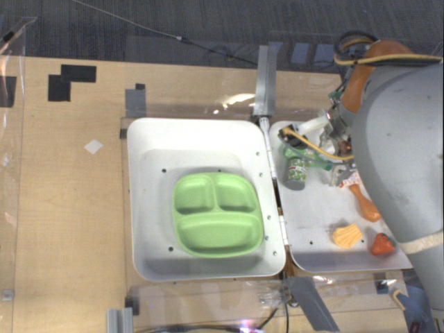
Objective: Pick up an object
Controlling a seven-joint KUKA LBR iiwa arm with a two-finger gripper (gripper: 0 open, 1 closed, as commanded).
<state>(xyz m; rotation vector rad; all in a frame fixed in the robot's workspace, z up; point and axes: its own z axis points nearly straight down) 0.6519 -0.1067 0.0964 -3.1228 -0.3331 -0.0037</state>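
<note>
— Green plastic first: how many trays do you count?

— One green tray (pixel 218 214), with three compartments, lying in the left bin (pixel 149 186). It is the single thing in that bin.

— And bins?

— Two white ones side by side; the right bin (pixel 312 238) sits just beside the tray's bin, sharing the middle divider.

— What lies in the right bin?

— Taking the green tray as the mark: just right of its upper edge, past the divider, stands one small green can (pixel 296 171). Farther right and level with the tray's lower part lies one yellow-orange ridged piece (pixel 347 236), and beyond it one small red piece (pixel 382 244). Above those two, one orange carrot-shaped thing (pixel 365 204) runs at a slant, partly under the arm.

— Where is the arm?

— One grey arm (pixel 402 158) covers the far right side, well away from the tray, with its orange band (pixel 361 82) at the top. The gripper (pixel 333 141) hangs over the upper part of the right bin, up and to the right of the can, among yellow and green cables.

— Jaws wide or narrow?

— I cannot tell; wiring and the wrist hide them.
</note>
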